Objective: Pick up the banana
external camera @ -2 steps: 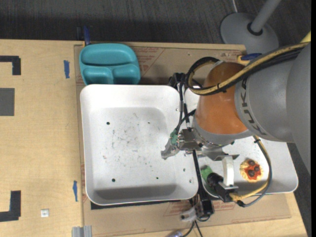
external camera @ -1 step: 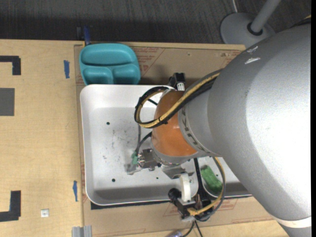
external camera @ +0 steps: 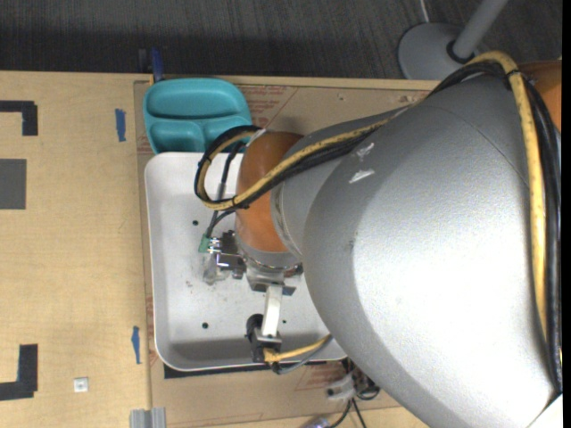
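Arm (external camera: 419, 257) comes in from the right and covers most of the right half of the view. The orange band (external camera: 260, 205) sits over the white bin (external camera: 169, 266), wrist pointing down into it. Gripper (external camera: 223, 259) is over the bin floor, about mid-bin and right of centre. What shows of it is a small metallic block with a green bit beside it, just under the wrist flange. Whether the claw is apart or together: cannot tell, the wrist body blocks it from this angle. Nothing visibly clamped. Banana location: cannot tell. The visible left strip of the bin floor is bare white with a few dark specks, and the rest is under the arm. Yellow-and-black cable (external camera: 217, 163) loops off the wrist toward the bin's far edge. A second run curls by the near rim next to a white bracket (external camera: 271, 313). Teal plastic container (external camera: 196, 114) sits at the bin's far-left corner, touching or overlapping the rim. The bench top (external camera: 71, 239) is cardboard-brown, with blue tape marks (external camera: 121, 125) near the bin and black tape marks (external camera: 25, 119) at the left edge. Grey round stand base (external camera: 433, 50) is on the dark floor at top right.
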Controlling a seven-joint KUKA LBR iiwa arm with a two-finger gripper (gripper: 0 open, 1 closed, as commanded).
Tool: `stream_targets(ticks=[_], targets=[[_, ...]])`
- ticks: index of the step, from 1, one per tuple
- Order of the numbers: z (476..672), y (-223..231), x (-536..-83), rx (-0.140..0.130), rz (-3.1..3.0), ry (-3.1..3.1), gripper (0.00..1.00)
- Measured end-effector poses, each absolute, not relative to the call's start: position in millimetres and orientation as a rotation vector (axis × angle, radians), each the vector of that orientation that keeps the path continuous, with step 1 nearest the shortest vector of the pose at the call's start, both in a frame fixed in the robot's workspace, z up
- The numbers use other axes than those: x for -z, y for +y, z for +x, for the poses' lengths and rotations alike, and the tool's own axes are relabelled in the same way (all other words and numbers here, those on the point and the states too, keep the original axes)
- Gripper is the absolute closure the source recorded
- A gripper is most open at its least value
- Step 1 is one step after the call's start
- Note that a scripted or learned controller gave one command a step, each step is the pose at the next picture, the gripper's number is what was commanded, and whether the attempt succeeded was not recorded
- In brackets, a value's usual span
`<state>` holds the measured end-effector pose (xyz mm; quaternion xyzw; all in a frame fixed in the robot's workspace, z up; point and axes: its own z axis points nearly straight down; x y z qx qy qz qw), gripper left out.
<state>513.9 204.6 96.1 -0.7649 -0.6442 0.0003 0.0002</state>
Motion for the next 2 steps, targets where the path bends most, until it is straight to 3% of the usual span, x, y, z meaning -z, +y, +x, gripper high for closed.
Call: stream_targets(ticks=[1, 2], targets=[[479.4, 107, -164, 0.001, -2.605, -1.749, 0.00], [478.5, 158, -92, -0.003, -2.291, -2.146, 0.00]])
